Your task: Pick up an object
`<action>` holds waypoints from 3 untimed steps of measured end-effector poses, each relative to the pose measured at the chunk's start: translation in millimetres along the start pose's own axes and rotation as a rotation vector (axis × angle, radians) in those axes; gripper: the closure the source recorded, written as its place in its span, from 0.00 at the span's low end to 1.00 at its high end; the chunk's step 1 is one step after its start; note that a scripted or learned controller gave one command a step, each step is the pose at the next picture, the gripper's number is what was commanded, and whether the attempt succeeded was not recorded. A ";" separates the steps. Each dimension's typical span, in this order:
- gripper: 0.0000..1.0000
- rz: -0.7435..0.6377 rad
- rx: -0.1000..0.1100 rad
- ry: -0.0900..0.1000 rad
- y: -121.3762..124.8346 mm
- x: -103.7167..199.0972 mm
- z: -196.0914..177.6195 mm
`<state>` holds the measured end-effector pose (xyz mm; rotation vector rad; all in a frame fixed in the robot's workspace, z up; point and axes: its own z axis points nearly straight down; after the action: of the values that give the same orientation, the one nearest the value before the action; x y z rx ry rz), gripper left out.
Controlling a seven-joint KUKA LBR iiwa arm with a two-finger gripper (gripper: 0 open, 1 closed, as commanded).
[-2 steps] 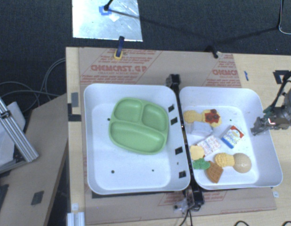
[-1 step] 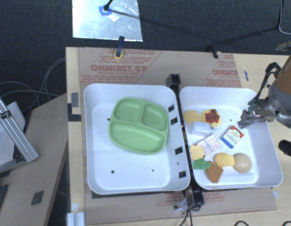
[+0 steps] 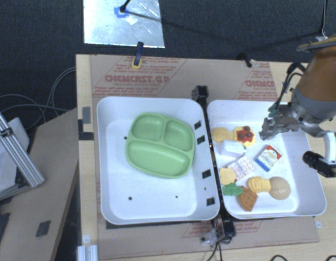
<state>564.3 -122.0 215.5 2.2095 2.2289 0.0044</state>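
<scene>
— Where is the gripper (image 3: 269,128)?
— Over the right bin (image 3: 312,167), just right of the red-topped toy food (image 3: 244,135); whether its fingers are parted or closed cannot be told.
— And the green plate (image 3: 160,145)?
— Left of that toy food, in the other bin (image 3: 111,145).

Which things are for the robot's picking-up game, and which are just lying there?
For the job:
- the robot's grey pincer
- small toy foods in the right white bin: red-topped piece, blue and white packet, tan waffle, round beige ball

Just lying about:
- green plastic divided plate in the left white bin
- shiny metal sheet
</scene>
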 end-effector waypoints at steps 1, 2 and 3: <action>1.00 0.001 0.000 0.000 32.3 40.4 6.3; 1.00 0.000 -0.001 0.001 62.7 93.9 -7.4; 1.00 0.000 -0.001 0.002 88.9 132.2 -17.1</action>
<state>652.0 11.0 232.9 2.2100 2.2289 0.0071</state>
